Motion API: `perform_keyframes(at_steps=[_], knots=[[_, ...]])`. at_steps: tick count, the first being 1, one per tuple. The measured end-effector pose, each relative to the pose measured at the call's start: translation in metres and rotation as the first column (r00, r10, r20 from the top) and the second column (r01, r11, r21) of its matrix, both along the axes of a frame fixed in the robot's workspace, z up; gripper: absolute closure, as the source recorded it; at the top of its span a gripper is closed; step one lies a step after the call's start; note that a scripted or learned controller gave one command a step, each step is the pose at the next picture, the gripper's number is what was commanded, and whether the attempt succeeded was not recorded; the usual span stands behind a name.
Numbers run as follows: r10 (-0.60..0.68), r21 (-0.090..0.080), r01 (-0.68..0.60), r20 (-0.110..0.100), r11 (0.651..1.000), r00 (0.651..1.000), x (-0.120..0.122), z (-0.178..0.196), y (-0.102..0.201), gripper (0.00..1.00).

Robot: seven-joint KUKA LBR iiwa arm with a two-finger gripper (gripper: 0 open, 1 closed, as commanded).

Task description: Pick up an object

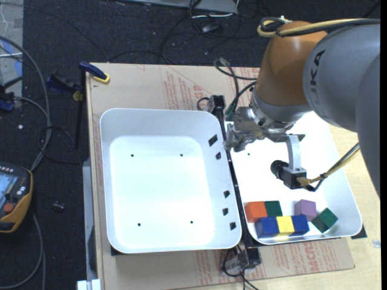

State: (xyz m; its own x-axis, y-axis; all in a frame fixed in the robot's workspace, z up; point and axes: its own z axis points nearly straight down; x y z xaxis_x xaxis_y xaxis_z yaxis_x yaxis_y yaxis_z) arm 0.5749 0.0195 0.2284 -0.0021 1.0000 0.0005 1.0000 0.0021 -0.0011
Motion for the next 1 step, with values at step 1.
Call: perform_keyframes(at_steps=[1], knots=[[0.0, 0.0, 0.0, 0.0, 1.0, 1.0, -0.0296, -0.0028, 0.0405, 1.0]])
